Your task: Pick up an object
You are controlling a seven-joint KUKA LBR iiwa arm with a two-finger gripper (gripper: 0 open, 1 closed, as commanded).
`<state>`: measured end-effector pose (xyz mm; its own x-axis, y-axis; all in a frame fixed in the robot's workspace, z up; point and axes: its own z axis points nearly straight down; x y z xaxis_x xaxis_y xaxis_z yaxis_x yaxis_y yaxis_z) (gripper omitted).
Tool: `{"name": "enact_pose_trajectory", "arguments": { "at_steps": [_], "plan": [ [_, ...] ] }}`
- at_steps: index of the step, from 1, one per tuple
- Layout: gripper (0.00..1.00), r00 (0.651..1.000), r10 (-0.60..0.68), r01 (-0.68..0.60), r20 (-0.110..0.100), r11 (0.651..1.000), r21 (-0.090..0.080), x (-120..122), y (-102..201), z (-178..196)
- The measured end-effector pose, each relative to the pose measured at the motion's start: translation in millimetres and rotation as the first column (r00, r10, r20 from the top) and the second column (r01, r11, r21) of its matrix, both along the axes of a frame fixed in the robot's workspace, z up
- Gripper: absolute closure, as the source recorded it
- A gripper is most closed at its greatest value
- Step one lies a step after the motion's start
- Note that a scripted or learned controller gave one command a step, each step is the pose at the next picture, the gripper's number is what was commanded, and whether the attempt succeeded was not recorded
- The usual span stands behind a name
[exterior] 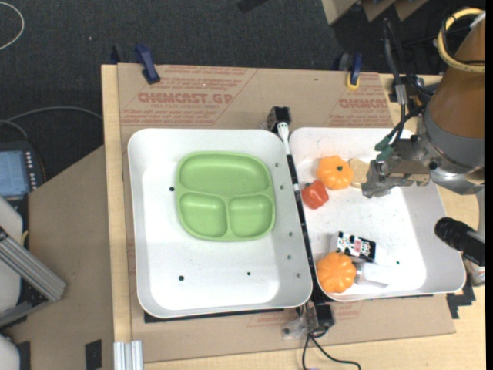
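**Gripper low in the right bin beside an orange pumpkin**

The left bin (154, 230) held a green divided plate (226, 195), lying flat toward the bin's far half, with one long compartment on the far side and two smaller ones nearer the camera. A black clip (278, 118) sat at the far end of the seam where the two bins met.

In the right bin (416, 245), a small red object (314, 196) lay close to the left wall. Just beyond it, toward the far left corner, sat an orange pumpkin (334, 172). A tan piece (359, 168) lay just to the right of that pumpkin, between it and the gripper (377, 182).

Near the bin's front edge, a second orange pumpkin (337, 273) rested, with a black-and-white patterned item (355, 246) just behind it and a white object (376, 274) touching its right side.

The gripper hung low over the far middle of the right bin, near the first pumpkin; whether its fingers were spread or closed I could not tell, and nothing could be seen held between them
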<state>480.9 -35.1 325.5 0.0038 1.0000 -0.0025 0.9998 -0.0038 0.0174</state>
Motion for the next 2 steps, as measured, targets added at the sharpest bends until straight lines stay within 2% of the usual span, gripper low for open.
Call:
{"name": "enact_pose_trajectory", "arguments": {
  "at_steps": [1,2],
  "plan": [
    [1.00,1.000,0.007,-0.007,0.005,1.000,0.003,-0.5,11.3,164.8],
    [1.00,1.000,0.009,-0.008,-0.024,1.000,0.003,-2.0,58.6,92.3]
  ]
}}
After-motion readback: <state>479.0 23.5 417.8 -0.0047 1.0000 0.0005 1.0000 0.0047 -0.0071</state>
